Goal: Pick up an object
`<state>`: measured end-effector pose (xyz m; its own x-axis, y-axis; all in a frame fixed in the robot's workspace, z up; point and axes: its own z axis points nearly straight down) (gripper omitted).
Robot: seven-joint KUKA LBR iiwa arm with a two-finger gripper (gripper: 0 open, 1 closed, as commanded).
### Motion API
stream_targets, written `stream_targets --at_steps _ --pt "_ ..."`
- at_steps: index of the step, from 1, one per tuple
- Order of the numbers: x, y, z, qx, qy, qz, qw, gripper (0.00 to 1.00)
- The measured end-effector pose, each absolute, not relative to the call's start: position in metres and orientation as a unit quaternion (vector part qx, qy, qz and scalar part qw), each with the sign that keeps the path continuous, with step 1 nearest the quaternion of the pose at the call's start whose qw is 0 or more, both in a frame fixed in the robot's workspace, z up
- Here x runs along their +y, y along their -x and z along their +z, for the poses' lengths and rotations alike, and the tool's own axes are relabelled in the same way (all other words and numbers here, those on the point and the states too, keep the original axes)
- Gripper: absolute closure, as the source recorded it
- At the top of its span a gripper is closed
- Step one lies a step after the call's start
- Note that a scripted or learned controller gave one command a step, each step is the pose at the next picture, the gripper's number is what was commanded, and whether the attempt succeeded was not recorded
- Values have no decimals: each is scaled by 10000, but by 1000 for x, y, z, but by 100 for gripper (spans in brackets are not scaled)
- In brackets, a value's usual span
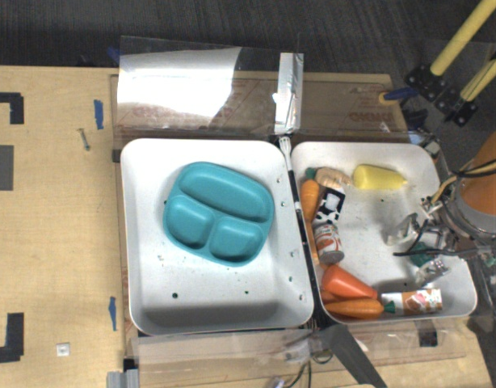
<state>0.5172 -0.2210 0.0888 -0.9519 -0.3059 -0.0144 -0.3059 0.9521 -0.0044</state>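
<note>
Looking down the camera view, I see two white bins side by side. The left bin [143, 217], centre of frame, carries a teal divided tray [218, 211] lying flat, nothing else worth grabbing there. The right bin [369, 241] has the pickable clutter, mostly pushed against its left wall and lower edge: a small carrot [310, 199] upper left, a black-and-white labelled bottle [329, 225] lying on its side just beside it, a yellow lemon-like piece [379, 177] near the top, two orange carrots [349, 292] at the lower left, and a small tube [414, 301] along the bottom edge, touching the carrots' tip.

The gripper [418, 237] comes in from the right edge of frame, low over the bin's right half, with cables and metal parts tangled around it. I cannot tell how the tool stands. Nothing visibly between it, so I judge no object is picked yet. Nearest candidate, my guess, is the tube just below.
</note>
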Motion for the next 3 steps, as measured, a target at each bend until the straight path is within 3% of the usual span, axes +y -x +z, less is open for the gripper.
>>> stream_targets --at_steps 1,2,3 --pt "-219 -520 99 9876 1567 -16 98 100" --pt "-223 -558 251 9629 2697 -11 44 100" --pt "-202 -591 285 9774 2115 3 36 100"
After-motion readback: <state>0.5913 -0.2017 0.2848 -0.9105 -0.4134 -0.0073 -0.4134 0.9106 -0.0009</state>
